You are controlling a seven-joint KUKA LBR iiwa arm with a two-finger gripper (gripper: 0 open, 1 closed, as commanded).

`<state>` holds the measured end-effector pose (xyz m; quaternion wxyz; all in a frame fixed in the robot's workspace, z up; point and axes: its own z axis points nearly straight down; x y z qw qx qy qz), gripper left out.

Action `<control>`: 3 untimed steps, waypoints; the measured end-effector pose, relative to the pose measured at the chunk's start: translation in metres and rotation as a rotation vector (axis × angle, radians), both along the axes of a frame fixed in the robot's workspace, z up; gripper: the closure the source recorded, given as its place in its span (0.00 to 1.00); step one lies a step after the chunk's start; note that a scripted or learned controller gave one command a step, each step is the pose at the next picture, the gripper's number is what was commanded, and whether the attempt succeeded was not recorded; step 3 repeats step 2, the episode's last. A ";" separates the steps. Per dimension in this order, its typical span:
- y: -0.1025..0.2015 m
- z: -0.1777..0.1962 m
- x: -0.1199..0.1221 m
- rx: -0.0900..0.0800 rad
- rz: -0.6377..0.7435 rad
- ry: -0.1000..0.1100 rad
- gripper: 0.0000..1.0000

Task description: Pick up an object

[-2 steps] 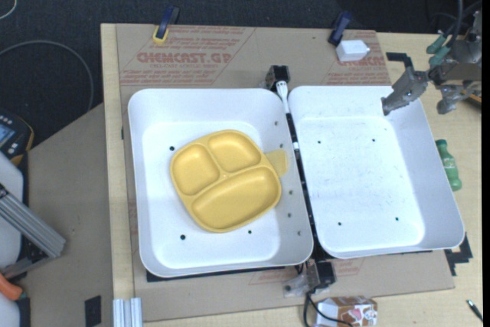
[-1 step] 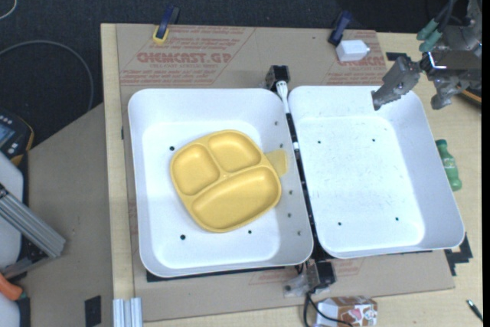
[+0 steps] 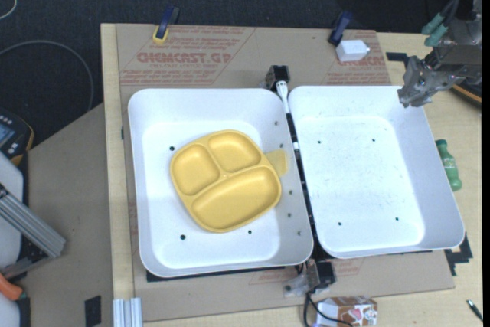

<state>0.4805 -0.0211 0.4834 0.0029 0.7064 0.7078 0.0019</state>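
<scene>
Overhead view of the bench with two shallow white bins side by side. The yellow divided plate [image 3: 225, 180], the only candidate for pickup, lies flat in the left bin [image 3: 145, 119], slightly toward that bin's near half, with its long axis running diagonally from upper left to lower right in the view; a small yellow tab projects from its right edge toward the divider between the bins. The gripper [image 3: 417, 92] hangs above the far right corner of the right bin [image 3: 429, 218], with nothing between its parts; whether it is spread or closed cannot be told at this resolution. The plate therefore lies well apart from the gripper, to the left and nearer the camera, across the whole right bin and the divider. A pickup would probably demand a long leftward traverse followed by a descent onto the plate's rim.
</scene>
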 end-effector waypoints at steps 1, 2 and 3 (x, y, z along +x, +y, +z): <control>0.009 -0.102 -0.002 0.001 -0.003 0.019 1.00; 0.096 -0.110 -0.002 0.004 0.008 0.012 1.00; 0.096 -0.110 -0.002 0.004 0.008 0.012 1.00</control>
